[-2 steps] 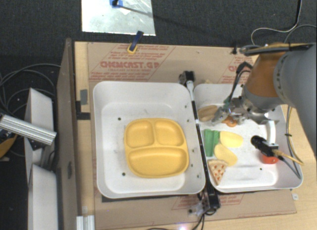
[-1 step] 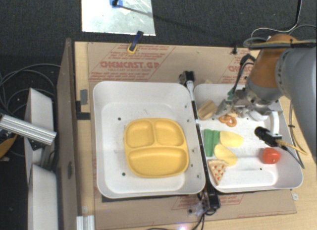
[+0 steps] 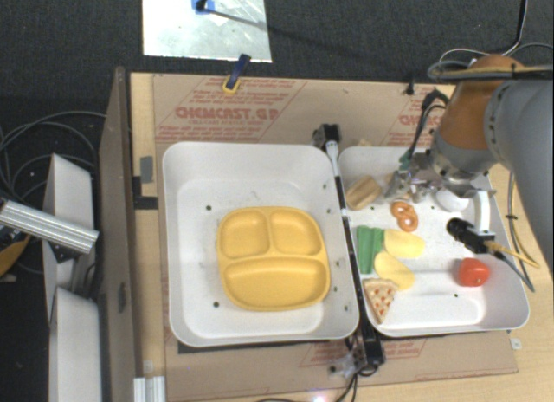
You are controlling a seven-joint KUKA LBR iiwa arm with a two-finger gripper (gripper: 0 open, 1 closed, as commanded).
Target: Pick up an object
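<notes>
Tabletop (image 3: 260, 101): brown sheet with red print, centre of frame, carrying two white bins side by side; dark floor around it.
Left bin (image 3: 189, 218): holds one yellow divided plate (image 3: 273, 257), three compartments, lying flat at the bin's middle.
Right bin (image 3: 489, 309): all the loose pieces are in here, mostly along its left half.
Arm (image 3: 519, 123): grey with an orange band, comes in from the right edge and is bent down over the upper part of the right bin.
Gripper (image 3: 407, 182): low over the upper-left of the right bin, between the tan piece and the bin's middle. Spread or closed, can't tell from this angle. Nothing visibly held.
Tan bread-like piece (image 3: 363, 191): upper-left corner of the right bin, just left of the gripper.
Orange pretzel (image 3: 404, 215): just below the gripper, closest piece to it; contact unclear.
Green piece (image 3: 370, 247): against the bin's left wall, below the tan piece.
Yellow pieces: one (image 3: 404, 243) just under the pretzel, a second (image 3: 394, 270) below it, overlapping; both sit beside the green piece.
Pizza slice (image 3: 379, 296): lower-left of the right bin, touching the lower yellow piece.
Red tomato (image 3: 473, 272): right half of the bin, well apart from the rest.
Metal sheet (image 3: 206, 12): upper left of frame, on the floor beyond the tabletop.
Cables (image 3: 35, 145): far left edge.
</notes>
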